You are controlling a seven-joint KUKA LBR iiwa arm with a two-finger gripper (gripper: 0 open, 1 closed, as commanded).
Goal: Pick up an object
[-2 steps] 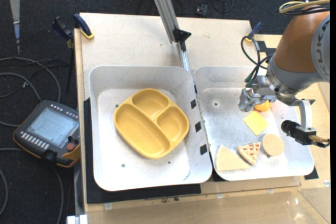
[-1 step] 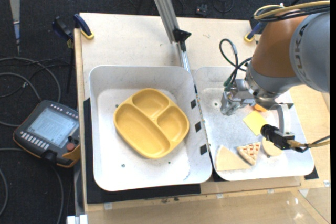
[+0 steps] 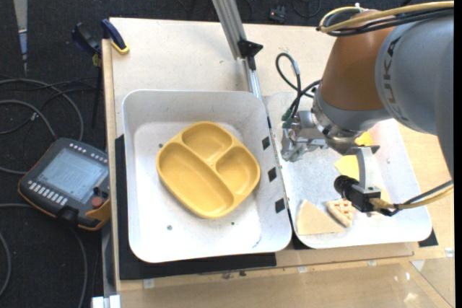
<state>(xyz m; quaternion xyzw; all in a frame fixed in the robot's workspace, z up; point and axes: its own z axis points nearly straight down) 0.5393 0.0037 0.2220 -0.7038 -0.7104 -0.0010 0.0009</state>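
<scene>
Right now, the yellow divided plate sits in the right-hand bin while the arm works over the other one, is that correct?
Not quite: the camera view shows the yellow divided plate in the left-hand bin, while the arm works over the other one, the right-hand bin.

A pale wooden bench [image 3: 173, 54] stands on dark carpeted floor [image 3: 50, 11] (black cables [image 3: 36, 104] trail there), a handheld grey control pendant [image 3: 66, 182] beside its left edge.
</scene>
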